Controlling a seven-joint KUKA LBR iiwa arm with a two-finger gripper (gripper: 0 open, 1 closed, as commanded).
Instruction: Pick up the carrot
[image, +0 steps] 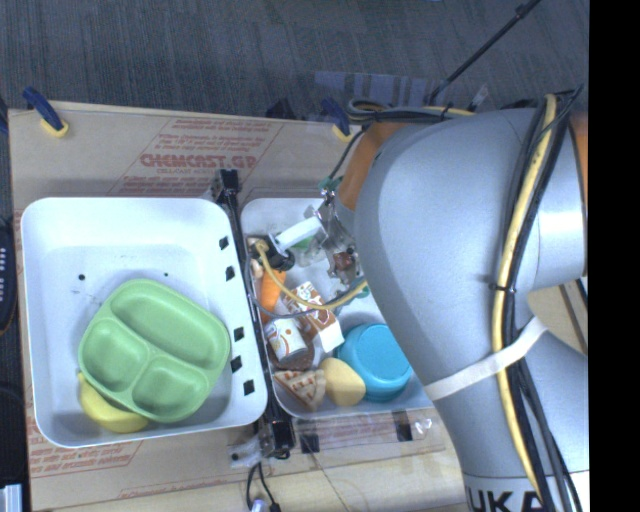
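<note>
Plastic is dominating the left bin (60, 300): a smooth green divided tray (155, 347) is lying tilted over a yellow rounded piece (108, 412) at the lower corner. Moving right, the carrot (270, 292), a small orange tapered shape, is sitting against the right bin's (275, 212) left wall, crowded by printed packets (292, 340), a pale lemon-like toy (343, 381) and a glossy blue bowl (377, 361). The tool (335, 250) is hovering, probably just above the bin's upper middle, under the bulky grey arm (450, 250); whether it is apart or together I cannot tell. The approach step seems underway; next it is needing a shift left-down onto the carrot.
</note>
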